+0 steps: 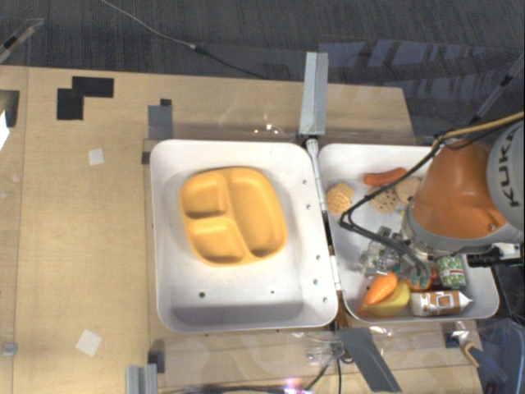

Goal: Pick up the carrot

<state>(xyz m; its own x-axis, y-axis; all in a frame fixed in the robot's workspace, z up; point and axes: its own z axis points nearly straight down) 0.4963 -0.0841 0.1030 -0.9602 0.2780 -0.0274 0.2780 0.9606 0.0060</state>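
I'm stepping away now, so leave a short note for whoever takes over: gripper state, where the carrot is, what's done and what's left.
Gripper: low in the right bin, just above the carrot; its state is not readable.
Carrot: near the right bin's front edge, lying against a yellow item, beside a small bottle.
Yellow tray: in the left bin.
Done: arm is over the carrot.
Left: confirm the grasp, lift the carrot.

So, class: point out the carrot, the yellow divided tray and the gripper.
carrot (380, 288), camera view, middle of its orange body.
yellow divided tray (233, 215), camera view, its central ridge.
gripper (392, 257), camera view, between its fingertips.
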